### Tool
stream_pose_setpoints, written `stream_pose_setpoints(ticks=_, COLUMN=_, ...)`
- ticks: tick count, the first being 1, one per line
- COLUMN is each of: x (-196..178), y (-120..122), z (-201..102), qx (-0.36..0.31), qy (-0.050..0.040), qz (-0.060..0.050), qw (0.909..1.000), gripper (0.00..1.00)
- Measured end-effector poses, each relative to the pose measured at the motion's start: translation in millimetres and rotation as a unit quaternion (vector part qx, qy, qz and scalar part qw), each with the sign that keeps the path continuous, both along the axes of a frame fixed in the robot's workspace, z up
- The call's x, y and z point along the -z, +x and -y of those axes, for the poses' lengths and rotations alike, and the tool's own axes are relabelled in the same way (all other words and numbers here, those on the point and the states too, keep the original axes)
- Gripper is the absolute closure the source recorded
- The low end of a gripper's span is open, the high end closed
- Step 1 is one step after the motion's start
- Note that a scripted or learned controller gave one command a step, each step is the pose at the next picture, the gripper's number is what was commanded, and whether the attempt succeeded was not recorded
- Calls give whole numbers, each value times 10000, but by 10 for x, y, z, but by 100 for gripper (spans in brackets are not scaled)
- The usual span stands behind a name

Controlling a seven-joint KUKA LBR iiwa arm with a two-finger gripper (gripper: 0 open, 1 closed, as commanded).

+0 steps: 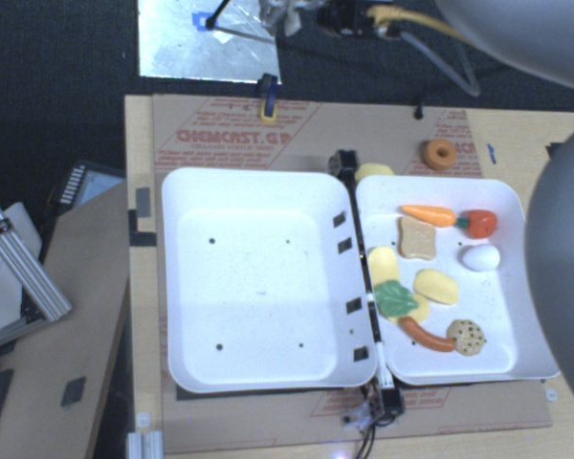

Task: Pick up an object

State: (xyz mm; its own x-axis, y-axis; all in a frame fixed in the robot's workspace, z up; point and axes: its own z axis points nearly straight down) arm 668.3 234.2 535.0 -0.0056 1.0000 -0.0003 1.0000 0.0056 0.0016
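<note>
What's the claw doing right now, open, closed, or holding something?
Claw: raised at the top edge of the view, beyond the bench; blurred, so open or closed cannot be told. Nothing visibly held.

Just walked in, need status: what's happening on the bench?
Nothing is picked up yet. The end effector sits at the top of the view, beyond the bins. The toy food, including a carrot, bread slice, egg and cookie, lies in the right bin. A donut rests outside on the cardboard.

Toy food scattered in the right bin [517, 352]: carrot [429, 215] and tomato [478, 223] near far edge, bread [418, 239], egg [479, 257], sausage [427, 334] and cookie [467, 337] near front edge.
</note>
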Motion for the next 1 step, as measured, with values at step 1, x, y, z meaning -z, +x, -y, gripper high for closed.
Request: stream_pose_setpoints(ticks=1, x=0, y=0, z=1, qx=1, qy=-1, qz=0, qw=10000, gripper=100)
